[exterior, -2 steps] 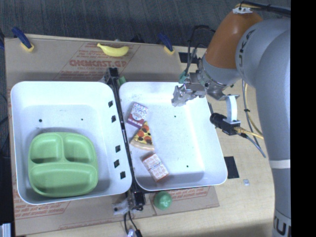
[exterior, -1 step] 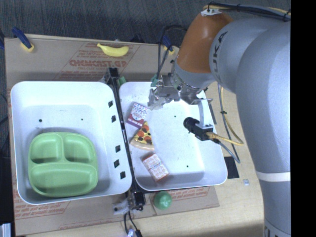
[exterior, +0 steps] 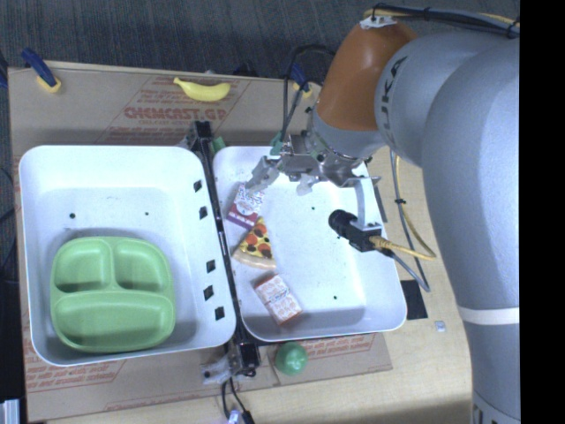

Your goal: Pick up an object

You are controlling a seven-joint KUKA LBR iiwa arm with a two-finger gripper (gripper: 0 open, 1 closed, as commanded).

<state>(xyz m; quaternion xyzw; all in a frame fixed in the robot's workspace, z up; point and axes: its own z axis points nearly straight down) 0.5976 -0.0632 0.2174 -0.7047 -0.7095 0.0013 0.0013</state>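
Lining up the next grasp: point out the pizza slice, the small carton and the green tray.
pizza slice (exterior: 255,244): camera view, middle of the topping.
small carton (exterior: 278,298): camera view, centre of its top face.
green tray (exterior: 112,295): camera view, large front compartment.

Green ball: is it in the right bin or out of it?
Out. The green ball sits on the cardboard just past the near rim of the right bin, beside the clamp between the two bins.

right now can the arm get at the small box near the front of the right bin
Probably yes. The small box lies flat on the open floor of the right bin, with nothing on top of it. The pizza slice sits apart behind it, and the gripper hangs over the same bin.
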